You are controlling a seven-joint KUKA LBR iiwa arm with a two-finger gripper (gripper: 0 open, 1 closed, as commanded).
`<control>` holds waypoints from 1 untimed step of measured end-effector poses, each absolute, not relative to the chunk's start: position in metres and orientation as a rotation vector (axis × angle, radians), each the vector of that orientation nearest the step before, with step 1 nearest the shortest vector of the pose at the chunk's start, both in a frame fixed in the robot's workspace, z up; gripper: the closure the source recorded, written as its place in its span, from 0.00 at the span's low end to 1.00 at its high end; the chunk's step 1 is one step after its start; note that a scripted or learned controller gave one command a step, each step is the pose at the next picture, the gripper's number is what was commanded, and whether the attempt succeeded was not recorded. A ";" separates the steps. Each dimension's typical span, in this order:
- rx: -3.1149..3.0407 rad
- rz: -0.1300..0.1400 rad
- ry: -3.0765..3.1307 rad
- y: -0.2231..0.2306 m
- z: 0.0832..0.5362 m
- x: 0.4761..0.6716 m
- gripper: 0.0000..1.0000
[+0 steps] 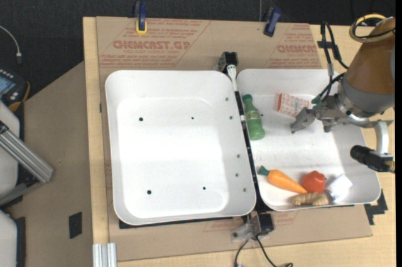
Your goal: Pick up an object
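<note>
The claw [316,120] is seen spread and holding nothing over the right bin [276,80], just beside a red-and-white packet [290,105]. A green bottle [254,118] lies left; carrot [282,180], tomato [315,181] and ginger root [310,199] nearer.

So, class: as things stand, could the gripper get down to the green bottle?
Probably yes. The gripper hangs over the right bin, and the green bottle lies alone against the bin's left wall with bare floor between. That wall may crowd one finger.
</note>
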State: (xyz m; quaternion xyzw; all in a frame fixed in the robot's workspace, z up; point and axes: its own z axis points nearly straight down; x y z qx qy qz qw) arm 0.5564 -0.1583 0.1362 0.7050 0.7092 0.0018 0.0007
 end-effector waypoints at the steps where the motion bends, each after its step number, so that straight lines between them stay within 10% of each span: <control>1: 2.217 0.003 2.218 -0.163 0.147 0.555 1.00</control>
